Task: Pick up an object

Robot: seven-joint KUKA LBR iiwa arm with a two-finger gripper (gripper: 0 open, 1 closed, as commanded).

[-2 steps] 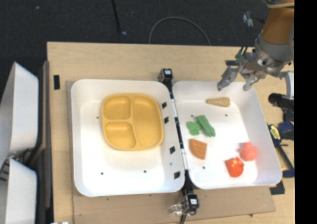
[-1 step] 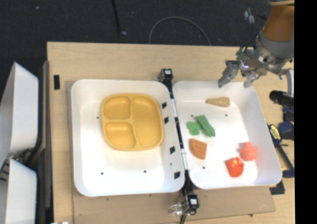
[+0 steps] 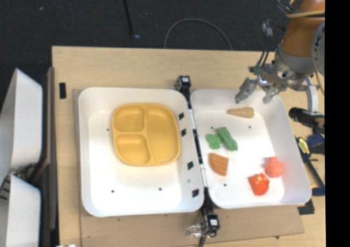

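My gripper [image 3: 256,94] hangs open and empty just above the cone [image 3: 241,112]; descending off-centre, 1 finger could knock it away.

Wooden bench [image 3: 136,68] under two white bins [image 3: 93,186]

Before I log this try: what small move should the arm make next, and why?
Probably lower the end effector slightly toward the tan cone-shaped piece. Its fingers look spread and hold nothing, it hangs above the far edge of the right bin, and that piece lies closest, apart from the other items.
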